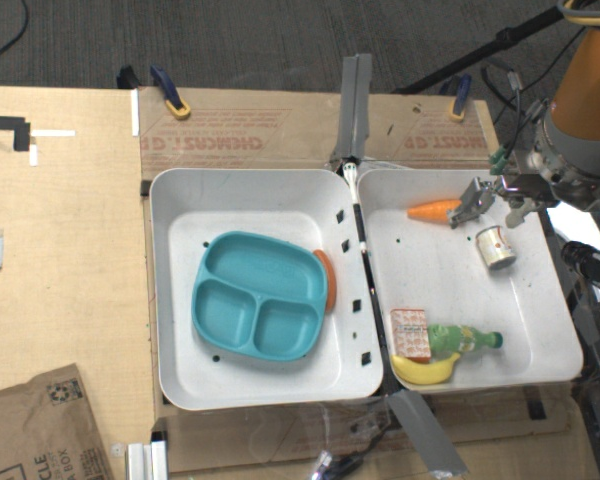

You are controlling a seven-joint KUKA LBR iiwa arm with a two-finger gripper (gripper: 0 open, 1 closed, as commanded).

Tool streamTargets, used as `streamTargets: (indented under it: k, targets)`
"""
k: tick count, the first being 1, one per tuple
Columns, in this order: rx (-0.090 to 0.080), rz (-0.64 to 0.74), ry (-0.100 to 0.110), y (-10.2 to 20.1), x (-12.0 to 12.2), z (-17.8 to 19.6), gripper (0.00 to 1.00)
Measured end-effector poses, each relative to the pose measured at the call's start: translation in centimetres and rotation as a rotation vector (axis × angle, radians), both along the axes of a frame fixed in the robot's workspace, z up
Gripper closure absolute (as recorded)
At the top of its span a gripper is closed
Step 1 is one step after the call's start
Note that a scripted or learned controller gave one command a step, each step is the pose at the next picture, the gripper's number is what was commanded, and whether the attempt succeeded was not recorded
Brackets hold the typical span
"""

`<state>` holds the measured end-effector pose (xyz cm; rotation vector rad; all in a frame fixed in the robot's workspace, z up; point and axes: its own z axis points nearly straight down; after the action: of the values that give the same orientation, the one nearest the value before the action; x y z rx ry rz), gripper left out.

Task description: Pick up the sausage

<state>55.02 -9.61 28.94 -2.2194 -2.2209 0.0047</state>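
Starting in the left bin (170, 268): a teal divided plate (255, 296) sits tilted in the middle. The sausage (327, 279) is wedged against the plate's right rim, an orange-brown sliver partly tucked under it. I'd guess it rolled there and the rim pins it. Its long axis runs front to back, curving with the rim. I can't tell which end is which.

In the right bin (540, 358), a carrot (432, 209) lies at the back and the gripper (472, 208) hangs just beside its right tip, well away from the sausage. I can't tell whether it's open or closed. A small can (495, 248) lies near it, probably just clutter.
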Motion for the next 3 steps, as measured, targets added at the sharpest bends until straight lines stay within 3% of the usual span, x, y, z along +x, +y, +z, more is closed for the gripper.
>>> streamTargets:
  k: [1, 2, 3]
  targets:
    - [0.000, -0.082, 0.001, 7.0, 0.6, -8.9, 0.00]
    - [0.000, -0.039, 0.001, -2.5, 2.9, -18.7, 0.00]
    - [0.000, -0.199, -0.002, -8.5, -0.4, -15.7, 0.00]
